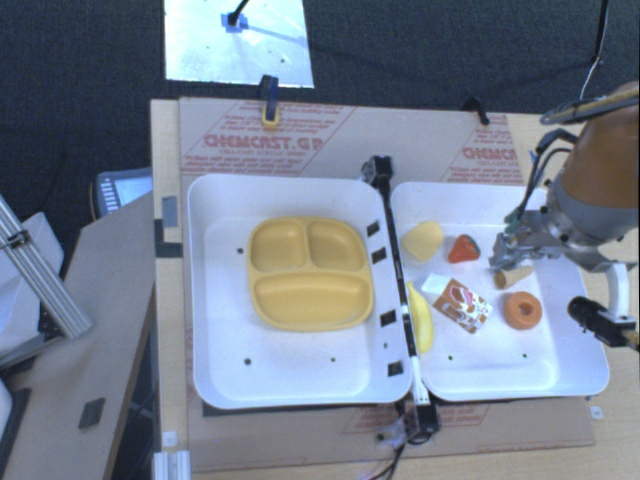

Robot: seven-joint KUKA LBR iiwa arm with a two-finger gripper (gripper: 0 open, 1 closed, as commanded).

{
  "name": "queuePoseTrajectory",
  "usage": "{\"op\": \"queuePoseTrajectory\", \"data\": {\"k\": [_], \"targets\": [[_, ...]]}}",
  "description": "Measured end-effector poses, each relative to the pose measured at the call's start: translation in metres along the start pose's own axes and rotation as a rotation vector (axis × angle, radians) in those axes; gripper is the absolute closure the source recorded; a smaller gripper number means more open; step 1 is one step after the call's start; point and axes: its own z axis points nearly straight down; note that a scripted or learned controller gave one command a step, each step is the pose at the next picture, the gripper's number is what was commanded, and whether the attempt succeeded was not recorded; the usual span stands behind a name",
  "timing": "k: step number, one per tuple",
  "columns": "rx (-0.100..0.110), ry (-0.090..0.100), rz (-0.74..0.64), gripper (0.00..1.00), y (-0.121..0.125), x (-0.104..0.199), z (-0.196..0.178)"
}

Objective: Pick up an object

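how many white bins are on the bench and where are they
2. The left white bin holds a yellow divided tray. The right white bin sits beside it, holding the small items, with the gripper over it.

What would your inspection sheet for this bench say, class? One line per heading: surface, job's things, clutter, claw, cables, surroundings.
Surface: two shallow white bins side by side, left bin and right bin, on a printed sheet.
Job's things: in the right bin, a pale yellow piece, red piece, small carton, orange ring, tan cylinder and banana by the divider.
Clutter: yellow divided tray in the left bin.
Claw: claw low over the tan cylinder; finger state unclear.
Cables: dark cable at upper right; wires at the front edge.
Surroundings: dark carpet, shiny plate, metal rail at left.
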Motion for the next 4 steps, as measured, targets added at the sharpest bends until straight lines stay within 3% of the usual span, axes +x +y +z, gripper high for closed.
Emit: {"op": "queuePoseTrajectory", "data": {"k": [1, 3, 4], "targets": [[0.002, 0.001, 0.001, 1.0, 0.001, 0.0, -0.01], [0.004, 0.002, -0.005, 1.0, 0.027, 0.095, -0.007], [0.003, 0.002, -0.005, 1.0, 0.029, 0.147, -0.02]]}}
